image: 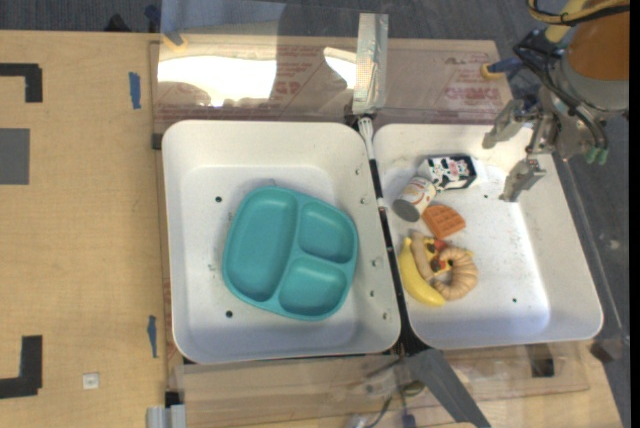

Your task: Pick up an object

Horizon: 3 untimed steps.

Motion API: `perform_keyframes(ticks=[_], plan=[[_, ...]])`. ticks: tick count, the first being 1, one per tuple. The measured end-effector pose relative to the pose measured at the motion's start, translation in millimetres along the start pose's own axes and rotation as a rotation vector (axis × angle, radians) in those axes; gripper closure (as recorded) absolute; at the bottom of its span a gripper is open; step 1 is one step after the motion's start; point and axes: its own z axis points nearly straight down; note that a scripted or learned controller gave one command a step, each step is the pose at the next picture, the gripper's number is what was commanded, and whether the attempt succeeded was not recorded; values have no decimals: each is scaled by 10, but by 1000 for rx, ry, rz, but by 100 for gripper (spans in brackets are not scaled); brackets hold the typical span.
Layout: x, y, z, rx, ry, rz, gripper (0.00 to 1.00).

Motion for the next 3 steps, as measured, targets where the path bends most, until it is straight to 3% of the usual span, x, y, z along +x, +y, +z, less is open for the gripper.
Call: perform_keyframes(ticks=[1, 2, 3], plan=[[170, -529, -314, 2, -4, 232, 0], [-162, -265, 1012, 1, -3, 358, 0], [-132, 169, 1127, 0, 2, 694, 0]])
